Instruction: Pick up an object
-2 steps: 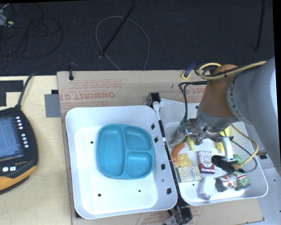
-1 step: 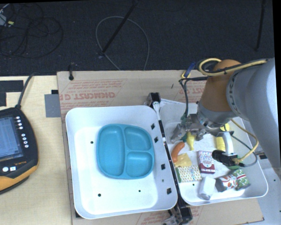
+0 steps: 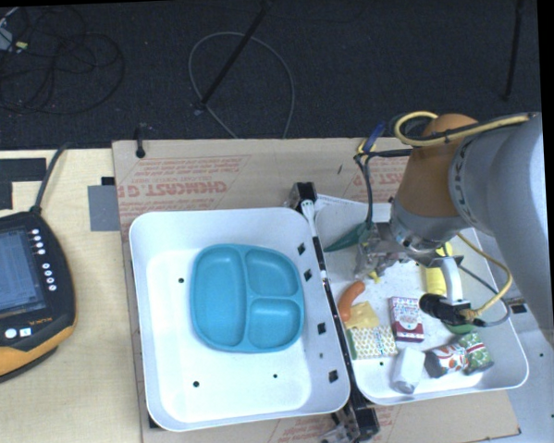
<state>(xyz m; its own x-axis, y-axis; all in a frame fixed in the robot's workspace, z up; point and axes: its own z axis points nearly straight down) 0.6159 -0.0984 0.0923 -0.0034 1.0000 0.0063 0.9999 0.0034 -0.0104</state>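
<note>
Red print runs upside down across the cardboard sheet [image 3: 221, 173] beyond the left bin, its letters too blurred to read with certainty. Small packets [image 3: 407, 318] in the right bin carry illegible labels.

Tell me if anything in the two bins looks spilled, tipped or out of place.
Nothing looks spilled or damaged. The blue divided plate lies flat in the left bin. The right bin holds a loose jumble of small items, including a red and white carton lying at a slant.

The grey arm [image 3: 497, 172] is reaching in from the right, its orange band bending down, the gripper [image 3: 376, 255] pointing low.
</note>
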